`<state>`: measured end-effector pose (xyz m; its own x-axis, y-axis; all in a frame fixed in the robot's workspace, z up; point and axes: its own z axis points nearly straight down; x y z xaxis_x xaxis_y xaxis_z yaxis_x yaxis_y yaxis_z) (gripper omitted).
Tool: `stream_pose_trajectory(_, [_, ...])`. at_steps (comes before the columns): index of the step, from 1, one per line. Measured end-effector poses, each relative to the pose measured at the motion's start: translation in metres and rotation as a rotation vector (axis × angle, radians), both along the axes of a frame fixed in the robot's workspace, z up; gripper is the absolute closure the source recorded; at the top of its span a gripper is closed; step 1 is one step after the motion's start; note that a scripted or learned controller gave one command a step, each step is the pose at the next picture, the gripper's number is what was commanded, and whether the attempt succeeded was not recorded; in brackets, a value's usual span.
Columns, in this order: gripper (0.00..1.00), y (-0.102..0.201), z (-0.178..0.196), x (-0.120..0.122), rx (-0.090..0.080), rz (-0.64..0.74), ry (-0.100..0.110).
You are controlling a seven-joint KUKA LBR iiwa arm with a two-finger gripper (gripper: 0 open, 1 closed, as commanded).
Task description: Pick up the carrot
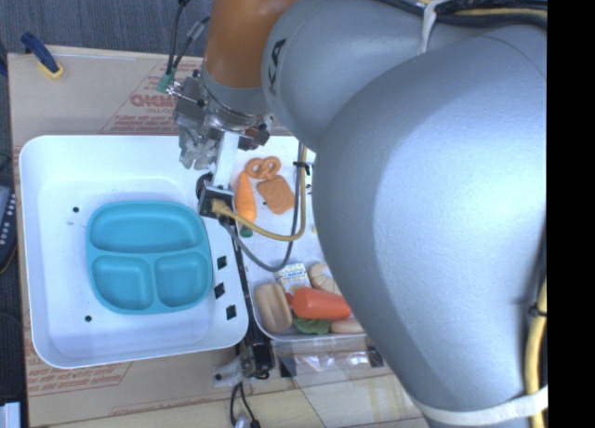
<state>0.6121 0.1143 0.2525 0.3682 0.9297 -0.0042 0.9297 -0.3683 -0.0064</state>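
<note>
We are still on the approach: the jaws, whose state we cannot tell, sit near the carrot point(244, 199) and must next centre over it.

We find red print on the cardboard sheet point(112, 100) along its far edge, with large letters that seem to begin "CH", the rest too blurred for us to read. Smaller red lines at its near left corner, and dark letters on the arm point(418, 184) beside the orange band, stay illegible to us.
</note>
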Motion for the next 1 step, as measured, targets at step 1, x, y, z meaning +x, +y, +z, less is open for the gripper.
stream_pose_trajectory(1, [1.0,-0.0621,-0.0106,-0.0071,-0.001,-0.363,-0.001])
